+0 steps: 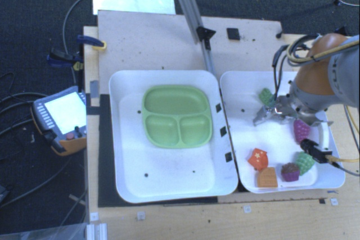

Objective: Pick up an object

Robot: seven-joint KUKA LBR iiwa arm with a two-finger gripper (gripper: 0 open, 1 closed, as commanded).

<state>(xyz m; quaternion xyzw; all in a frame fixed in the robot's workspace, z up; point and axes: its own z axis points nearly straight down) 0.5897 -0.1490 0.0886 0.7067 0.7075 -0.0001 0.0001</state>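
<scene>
My gripper (268, 116) hangs low over the right bin (236, 121), in its upper middle, with its fingers open and nothing between them. A green toy (265, 96) lies just above and behind the fingers, close to them. A magenta toy (301, 130) lies to the right, partly under the wrist. Along the bin's front edge are a red-orange toy (258, 158), an orange block (268, 177), a purple toy (290, 171) and a second green toy (305, 162).
The left bin (129, 171) holds a green divided plate (177, 116). A grey pole (191, 5) slants across the bench behind the bins. The arm's cables (281, 59) loop above the right bin. A handheld pendant (62, 118) lies off the bench at left.
</scene>
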